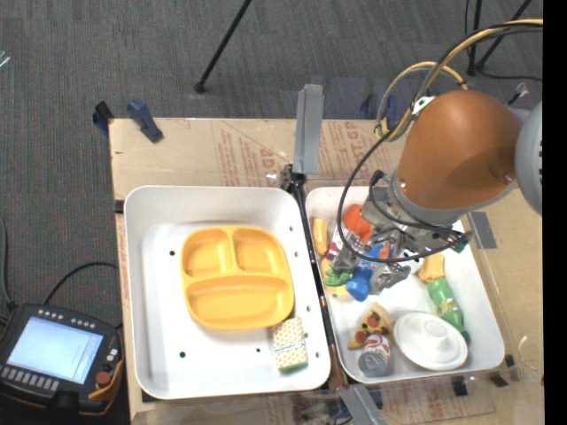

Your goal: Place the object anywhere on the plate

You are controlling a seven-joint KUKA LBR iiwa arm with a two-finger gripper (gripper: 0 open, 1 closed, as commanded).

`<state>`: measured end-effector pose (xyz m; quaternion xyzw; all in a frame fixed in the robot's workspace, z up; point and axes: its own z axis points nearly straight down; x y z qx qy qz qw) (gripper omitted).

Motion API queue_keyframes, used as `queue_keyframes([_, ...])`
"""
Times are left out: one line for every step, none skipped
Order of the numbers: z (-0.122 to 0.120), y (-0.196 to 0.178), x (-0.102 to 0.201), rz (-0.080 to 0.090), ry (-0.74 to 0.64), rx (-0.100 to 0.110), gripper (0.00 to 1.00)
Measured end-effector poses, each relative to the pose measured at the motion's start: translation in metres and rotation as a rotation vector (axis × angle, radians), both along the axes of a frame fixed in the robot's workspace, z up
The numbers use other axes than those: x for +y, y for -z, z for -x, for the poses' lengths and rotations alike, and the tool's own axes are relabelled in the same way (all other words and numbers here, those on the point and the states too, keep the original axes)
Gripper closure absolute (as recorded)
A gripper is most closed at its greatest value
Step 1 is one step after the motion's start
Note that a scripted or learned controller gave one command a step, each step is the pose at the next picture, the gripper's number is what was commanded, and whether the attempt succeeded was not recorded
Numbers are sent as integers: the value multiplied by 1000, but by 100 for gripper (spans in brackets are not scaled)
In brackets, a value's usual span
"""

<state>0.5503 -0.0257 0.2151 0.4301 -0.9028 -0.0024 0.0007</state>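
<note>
The arm is reaching in from the right and the gripper (pixel 372 268) is sitting low over the clutter in the right bin (pixel 492 326), right among a blue piece (pixel 361 285), an orange piece (pixel 356 220) and a green one (pixel 337 279); how wide it is set I cannot tell, since the wrist is hiding the working end. No object is showing as clearly picked, so the task's thing is probably lying in that pile, and the pick looks to be the step in hand. To do it well, it is worth singling out 1 item and lifting straight up before travelling left. The yellow plate (pixel 237 275) is waiting in the left bin (pixel 142 326), its 3 compartments bare, with a small patterned box (pixel 290 343) just beside its near right corner. The 2 bin walls are meeting between pick and plate, so the carry is needing height over that ridge. A white bowl (pixel 431 341) and a can (pixel 375 359) are crowding the near side.
</note>
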Motion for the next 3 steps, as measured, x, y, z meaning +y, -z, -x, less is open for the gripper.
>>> queue_keyframes([-28,30,70,-2,-101,0,100])
queue_keyframes([-30,-41,162,-1,68,-8,100])
queue_keyframes([-30,-39,160,1,71,-4,0])
